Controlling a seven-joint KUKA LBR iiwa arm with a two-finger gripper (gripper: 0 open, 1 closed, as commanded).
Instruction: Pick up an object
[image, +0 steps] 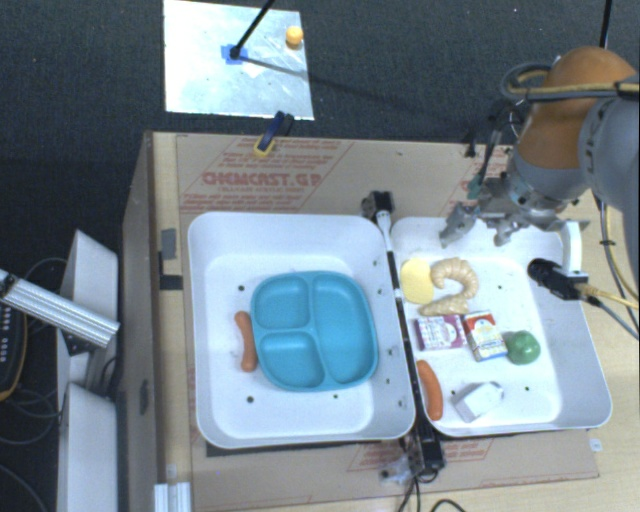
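Note:
My gripper hovers over the far edge of the right bin, open, with nothing between its fingers. Just in front of it lie a yellow piece and a tan curled pastry. Closer to the front are a purple packet, a red box, a green ball-like item, an orange sausage and a white block. The left bin holds a blue divided plate and another orange sausage.
The arm's grey body and orange band rise at the upper right, with a black fitting hanging over the right bin. A black divider runs between the bins. Beyond the bench lies a silver sheet.

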